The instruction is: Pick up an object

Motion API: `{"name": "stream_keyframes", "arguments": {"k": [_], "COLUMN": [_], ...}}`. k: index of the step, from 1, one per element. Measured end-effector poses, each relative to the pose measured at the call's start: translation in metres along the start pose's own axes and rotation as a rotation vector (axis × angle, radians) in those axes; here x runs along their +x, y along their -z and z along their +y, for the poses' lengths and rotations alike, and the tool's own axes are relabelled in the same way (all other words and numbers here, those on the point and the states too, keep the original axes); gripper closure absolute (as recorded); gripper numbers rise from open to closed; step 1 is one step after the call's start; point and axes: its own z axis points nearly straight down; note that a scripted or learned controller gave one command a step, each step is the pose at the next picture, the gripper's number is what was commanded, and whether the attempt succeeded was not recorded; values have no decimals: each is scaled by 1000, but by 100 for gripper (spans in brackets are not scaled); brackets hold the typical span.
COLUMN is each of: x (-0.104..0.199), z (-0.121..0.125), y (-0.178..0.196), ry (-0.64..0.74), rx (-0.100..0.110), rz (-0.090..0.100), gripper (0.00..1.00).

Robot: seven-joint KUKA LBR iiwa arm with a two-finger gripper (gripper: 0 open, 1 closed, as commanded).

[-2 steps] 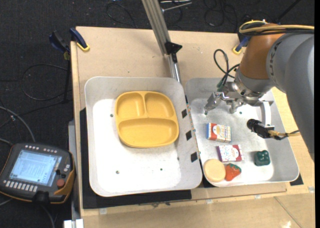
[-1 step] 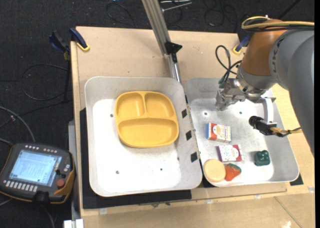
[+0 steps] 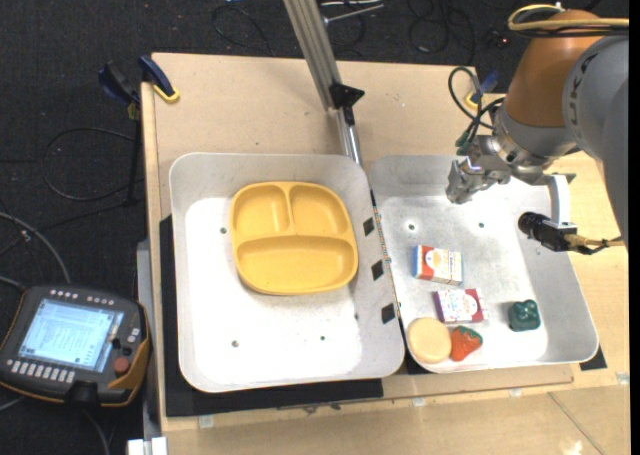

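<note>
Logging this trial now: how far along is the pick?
Nothing looks picked yet. The end effector hovers over the right bin's far end, nothing visibly in it. The small carton, purple packet, green toy, red piece and pale disc all lie in that bin.

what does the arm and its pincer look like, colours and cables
The arm is rounded and grey with a broad orange band above the wrist. Yellow and dark cables loop around that band and down the wrist. The pincer is small, metallic grey.
</note>
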Motion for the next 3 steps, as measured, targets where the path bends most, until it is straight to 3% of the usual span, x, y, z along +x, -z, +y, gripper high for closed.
{"name": "stream_keyframes", "arguments": {"k": [2, 3], "x": [7, 59], "z": [1, -26], "y": [115, 103], "ry": [3, 7], "rx": [-1, 8], "rz": [0, 3], "gripper": [100, 100]}}
